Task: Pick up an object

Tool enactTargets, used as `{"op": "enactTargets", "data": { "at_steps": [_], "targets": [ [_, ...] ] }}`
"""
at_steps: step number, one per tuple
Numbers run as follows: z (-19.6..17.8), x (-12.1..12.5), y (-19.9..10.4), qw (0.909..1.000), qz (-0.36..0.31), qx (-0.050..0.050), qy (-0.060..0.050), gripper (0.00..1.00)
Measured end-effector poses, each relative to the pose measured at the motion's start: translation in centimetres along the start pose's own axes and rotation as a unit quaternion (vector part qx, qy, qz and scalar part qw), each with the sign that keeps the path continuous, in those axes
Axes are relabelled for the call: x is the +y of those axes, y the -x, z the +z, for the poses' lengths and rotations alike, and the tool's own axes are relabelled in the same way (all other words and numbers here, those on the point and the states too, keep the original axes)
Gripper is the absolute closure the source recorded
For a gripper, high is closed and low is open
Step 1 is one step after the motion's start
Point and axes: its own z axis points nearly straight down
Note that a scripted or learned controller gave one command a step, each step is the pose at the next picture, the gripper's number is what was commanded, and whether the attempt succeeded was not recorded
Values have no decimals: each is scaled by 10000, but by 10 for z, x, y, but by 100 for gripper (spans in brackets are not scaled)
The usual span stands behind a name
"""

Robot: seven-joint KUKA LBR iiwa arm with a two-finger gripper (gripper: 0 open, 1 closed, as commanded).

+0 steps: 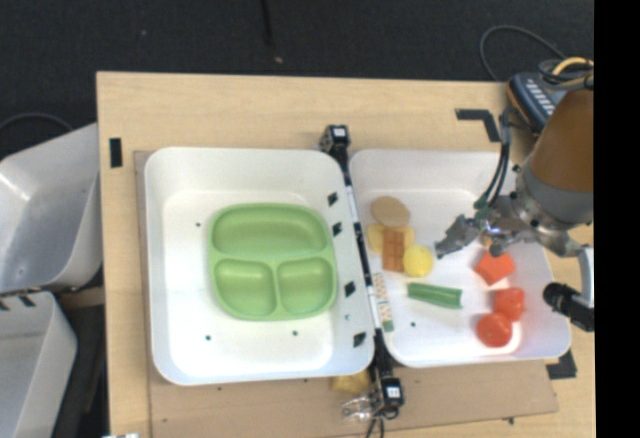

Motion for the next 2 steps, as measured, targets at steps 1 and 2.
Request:
{"op": "enactTargets", "data": {
  "at_steps": [1, 2],
  "targets": [
    [-68, -10, -79, 10000, -42, 6, 34, 0],
    [11, -33, -73, 10000, 12, 3, -40, 0]
  ]
}}
